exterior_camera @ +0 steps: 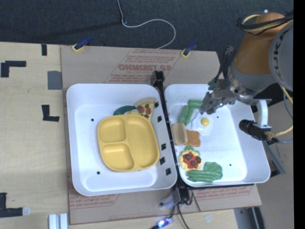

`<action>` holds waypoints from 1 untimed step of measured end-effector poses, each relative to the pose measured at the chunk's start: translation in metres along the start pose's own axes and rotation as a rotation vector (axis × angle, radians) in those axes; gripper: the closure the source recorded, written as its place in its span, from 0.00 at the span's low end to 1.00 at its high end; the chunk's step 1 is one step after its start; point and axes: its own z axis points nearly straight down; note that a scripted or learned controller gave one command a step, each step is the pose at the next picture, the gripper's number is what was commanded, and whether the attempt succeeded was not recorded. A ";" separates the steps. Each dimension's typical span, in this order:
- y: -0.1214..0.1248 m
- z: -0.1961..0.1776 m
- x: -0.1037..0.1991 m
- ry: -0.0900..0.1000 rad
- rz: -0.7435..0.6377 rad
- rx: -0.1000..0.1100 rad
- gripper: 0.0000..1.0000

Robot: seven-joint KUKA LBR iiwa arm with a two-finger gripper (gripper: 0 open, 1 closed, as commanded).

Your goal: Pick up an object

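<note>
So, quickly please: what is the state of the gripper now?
Gripper: low in the right bin, just above the fried egg; open or shut cannot be told.

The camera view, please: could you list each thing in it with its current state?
Yellow tray: upright, in left bin.
Pizza slice: lies flat by the tray's far edge.
Fried egg: lies flat in right bin.
Toast: lies flat beside the egg.
End effector: low, just above the egg.

Slanted overhead view of both bins (76, 128)
</note>
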 end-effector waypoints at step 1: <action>-0.036 0.014 0.040 -0.001 0.001 0.002 1.00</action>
